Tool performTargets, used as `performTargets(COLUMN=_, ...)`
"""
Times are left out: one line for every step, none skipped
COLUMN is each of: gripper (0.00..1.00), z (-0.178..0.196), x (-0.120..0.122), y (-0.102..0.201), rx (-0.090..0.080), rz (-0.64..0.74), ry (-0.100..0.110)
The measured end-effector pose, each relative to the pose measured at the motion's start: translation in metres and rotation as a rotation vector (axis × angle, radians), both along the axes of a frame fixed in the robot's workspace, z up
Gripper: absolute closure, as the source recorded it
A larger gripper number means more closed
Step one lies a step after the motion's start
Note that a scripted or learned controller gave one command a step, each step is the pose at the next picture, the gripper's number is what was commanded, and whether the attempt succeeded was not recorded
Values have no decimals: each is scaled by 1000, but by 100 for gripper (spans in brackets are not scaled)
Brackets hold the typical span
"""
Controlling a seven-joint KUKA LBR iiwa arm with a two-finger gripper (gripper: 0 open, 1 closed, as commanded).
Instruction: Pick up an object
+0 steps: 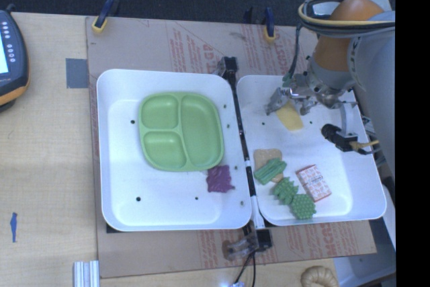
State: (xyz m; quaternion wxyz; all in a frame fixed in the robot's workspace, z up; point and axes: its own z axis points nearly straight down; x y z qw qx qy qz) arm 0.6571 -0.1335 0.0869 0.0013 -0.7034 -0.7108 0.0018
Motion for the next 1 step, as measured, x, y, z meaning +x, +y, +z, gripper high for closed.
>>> performTargets(gripper=100, z=16, x=0, y=-3, rx=-1, rz=-2, ry=-2)
